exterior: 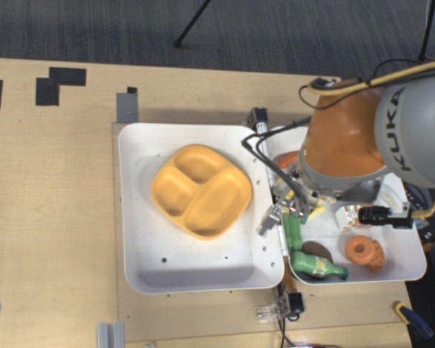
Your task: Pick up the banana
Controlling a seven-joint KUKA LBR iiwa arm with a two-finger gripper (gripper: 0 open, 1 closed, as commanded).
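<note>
The grey arm with its orange band [344, 140] hangs over the right bin [413, 267] and covers most of it. My gripper [281, 212] is low at that bin's left wall, mostly hidden under the wrist and cables. A thin yellow sliver [315, 210] peeks out just below the wrist; it may be the banana, but too little shows to be sure. Nothing can be seen held.
A yellow three-compartment plate [201, 189] lies in the left bin [141, 267]. In the right bin's front are a green bottle [317, 267], a dark brown piece [317, 249], an orange ring-shaped toy [364, 252] and a white packet [348, 214]. Black cables [264, 154] loop over the divider.
</note>
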